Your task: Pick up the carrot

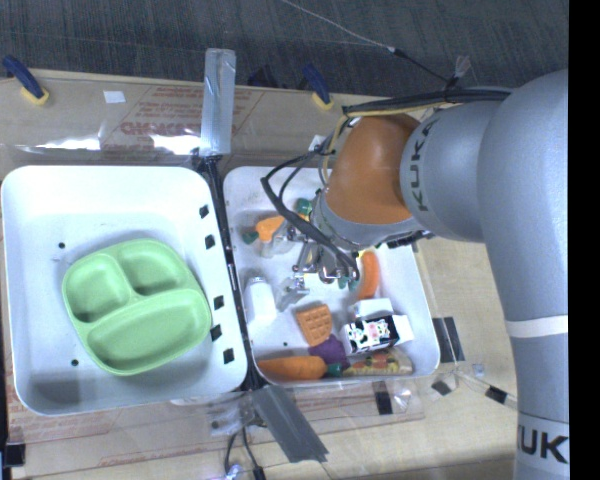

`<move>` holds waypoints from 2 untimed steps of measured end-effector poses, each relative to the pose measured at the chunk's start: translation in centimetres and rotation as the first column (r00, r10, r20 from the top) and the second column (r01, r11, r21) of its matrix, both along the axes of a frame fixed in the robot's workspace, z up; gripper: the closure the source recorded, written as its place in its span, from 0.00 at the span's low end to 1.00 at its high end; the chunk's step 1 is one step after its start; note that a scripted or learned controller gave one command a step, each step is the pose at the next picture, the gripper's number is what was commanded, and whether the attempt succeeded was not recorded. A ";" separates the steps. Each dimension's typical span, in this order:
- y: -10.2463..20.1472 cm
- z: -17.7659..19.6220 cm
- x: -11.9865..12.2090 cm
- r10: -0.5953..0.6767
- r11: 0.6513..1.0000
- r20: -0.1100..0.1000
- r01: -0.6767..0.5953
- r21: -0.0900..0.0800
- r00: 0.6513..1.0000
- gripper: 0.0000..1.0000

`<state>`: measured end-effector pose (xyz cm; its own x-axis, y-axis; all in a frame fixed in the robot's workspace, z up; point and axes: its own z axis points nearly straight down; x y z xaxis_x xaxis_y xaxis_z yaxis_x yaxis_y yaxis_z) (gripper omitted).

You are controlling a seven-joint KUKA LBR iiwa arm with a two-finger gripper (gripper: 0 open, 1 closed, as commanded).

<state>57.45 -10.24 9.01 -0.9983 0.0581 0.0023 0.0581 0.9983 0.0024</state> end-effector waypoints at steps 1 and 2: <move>0.0 1.2 0.2 0.005 1.000 0.003 -0.005 -0.002 1.000 1.00; 0.1 0.1 -5.8 -0.249 0.969 -0.003 0.249 -0.002 0.969 1.00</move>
